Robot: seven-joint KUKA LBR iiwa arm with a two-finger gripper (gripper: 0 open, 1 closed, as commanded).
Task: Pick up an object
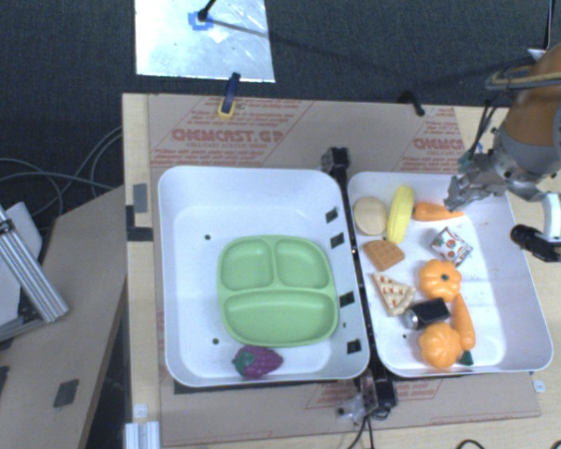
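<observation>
The gripper [465, 193] is seen low over the far end of the right bin [528, 297], at or just above a small carrot [432, 212] beside an ear of corn [400, 212]. Whether it is open or closed cannot be told, and nothing is shown lifted. The pick is judged not yet done: the carrot lies on the bin floor, as do a bun [370, 216], a cracker [384, 253] and two small pumpkins [438, 277]. A grasp and a lift are left.

A robotics lab: cardboard-topped bench [262, 129], loose cables [37, 171], aluminium framing [19, 260].
</observation>
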